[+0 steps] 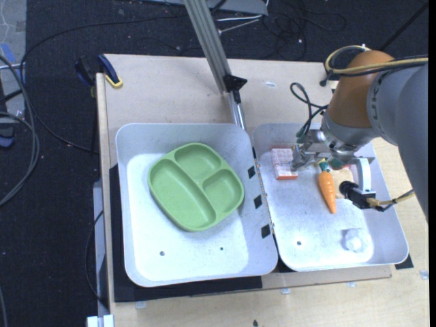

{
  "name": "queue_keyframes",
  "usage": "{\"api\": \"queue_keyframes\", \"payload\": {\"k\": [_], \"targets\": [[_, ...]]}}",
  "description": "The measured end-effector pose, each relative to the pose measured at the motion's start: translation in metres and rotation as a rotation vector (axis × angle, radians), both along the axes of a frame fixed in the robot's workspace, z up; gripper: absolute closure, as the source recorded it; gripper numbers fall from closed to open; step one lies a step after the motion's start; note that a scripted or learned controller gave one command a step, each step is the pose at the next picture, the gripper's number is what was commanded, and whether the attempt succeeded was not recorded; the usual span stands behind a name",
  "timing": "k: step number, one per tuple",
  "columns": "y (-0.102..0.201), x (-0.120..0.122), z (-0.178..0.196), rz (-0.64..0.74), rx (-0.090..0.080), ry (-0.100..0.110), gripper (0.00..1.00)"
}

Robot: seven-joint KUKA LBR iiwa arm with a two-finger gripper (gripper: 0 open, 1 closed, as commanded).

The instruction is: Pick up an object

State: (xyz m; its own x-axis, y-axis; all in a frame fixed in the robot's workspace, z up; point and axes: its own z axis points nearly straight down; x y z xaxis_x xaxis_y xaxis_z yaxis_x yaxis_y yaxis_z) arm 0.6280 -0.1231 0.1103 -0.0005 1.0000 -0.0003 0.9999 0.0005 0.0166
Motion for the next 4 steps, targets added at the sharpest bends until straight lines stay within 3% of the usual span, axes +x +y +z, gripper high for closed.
{"api": "queue_keyframes", "payload": {"k": [1,3,4], "targets": [[-0.002,-0.008,0.058,-0.002,-0.001,0.011,1.00],[0.000,-0.013,0.171,0.002,-0.001,0.010,1.00],[0.055,-0.009,0.153,0.007,0.001,0.017,1.00]]}}
